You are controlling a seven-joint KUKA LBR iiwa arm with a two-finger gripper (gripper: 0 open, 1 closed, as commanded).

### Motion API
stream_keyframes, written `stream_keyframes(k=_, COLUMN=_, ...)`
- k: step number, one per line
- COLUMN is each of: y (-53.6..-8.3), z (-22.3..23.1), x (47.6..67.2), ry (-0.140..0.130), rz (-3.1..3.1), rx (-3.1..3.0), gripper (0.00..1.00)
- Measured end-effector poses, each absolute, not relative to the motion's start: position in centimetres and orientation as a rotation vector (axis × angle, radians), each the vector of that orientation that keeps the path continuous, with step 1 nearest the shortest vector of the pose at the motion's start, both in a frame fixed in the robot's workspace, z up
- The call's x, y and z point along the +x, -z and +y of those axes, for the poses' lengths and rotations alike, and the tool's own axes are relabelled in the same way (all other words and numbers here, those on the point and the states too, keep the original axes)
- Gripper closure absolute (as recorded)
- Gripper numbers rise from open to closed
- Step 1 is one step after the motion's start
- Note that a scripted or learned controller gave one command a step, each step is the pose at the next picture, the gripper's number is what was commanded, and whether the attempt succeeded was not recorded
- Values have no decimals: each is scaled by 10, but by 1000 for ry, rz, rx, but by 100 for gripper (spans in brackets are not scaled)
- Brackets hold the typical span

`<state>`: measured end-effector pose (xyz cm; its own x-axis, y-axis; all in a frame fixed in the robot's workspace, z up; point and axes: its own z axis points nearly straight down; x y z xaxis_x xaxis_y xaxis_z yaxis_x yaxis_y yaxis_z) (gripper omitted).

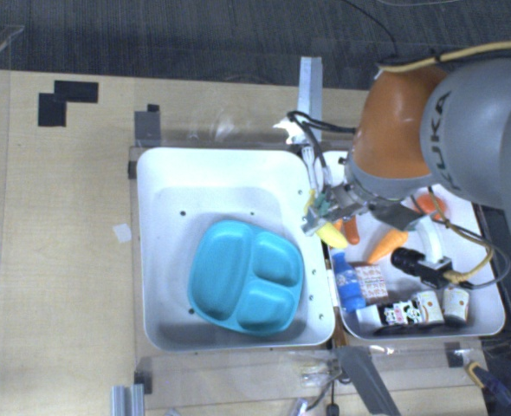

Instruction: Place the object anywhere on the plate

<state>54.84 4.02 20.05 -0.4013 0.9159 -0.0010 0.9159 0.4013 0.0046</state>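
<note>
The big grey arm with its orange band [394, 128] reaches in from the right, over the right white bin [489, 319]. In the left white bin [152, 232] lies the light-blue plastic plate with three compartments [247, 276]. The gripper [325, 211] hangs at the dividing wall (I cannot tell its grip), just above a yellow banana-like object [332, 235], beside an orange carrot-shaped toy [385, 245].
</note>
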Motion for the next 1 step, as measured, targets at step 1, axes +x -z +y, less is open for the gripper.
stream_keyframes(k=1, y=-185, z=80, x=526, ry=-5, rz=2755, rx=1501, gripper=100)
